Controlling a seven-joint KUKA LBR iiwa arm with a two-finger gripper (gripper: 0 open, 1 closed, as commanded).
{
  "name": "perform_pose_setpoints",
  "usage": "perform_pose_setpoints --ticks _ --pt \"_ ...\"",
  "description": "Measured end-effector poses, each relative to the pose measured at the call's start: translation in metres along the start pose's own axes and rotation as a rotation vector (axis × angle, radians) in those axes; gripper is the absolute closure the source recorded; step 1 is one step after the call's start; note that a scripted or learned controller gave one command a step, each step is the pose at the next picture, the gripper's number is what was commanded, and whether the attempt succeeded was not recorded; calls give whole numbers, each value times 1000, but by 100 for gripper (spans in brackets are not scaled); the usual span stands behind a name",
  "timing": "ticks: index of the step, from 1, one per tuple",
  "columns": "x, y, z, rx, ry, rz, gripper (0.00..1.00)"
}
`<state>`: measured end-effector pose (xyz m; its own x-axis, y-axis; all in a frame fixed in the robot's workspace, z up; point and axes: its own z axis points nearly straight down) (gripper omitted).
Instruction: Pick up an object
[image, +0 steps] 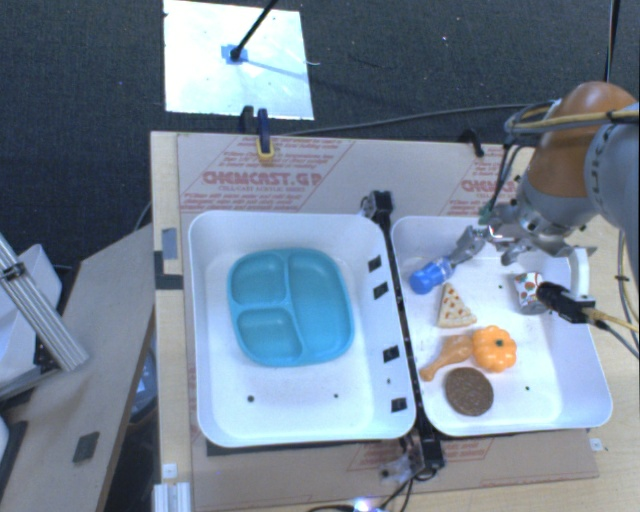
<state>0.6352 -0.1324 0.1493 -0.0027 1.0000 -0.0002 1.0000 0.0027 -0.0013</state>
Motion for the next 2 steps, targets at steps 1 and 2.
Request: perform_pose_setpoints --ticks 1,2 --pt "-2 8 39 -21 -2 -1 0" --pt "-2 11 42 -26 -3 0 0"
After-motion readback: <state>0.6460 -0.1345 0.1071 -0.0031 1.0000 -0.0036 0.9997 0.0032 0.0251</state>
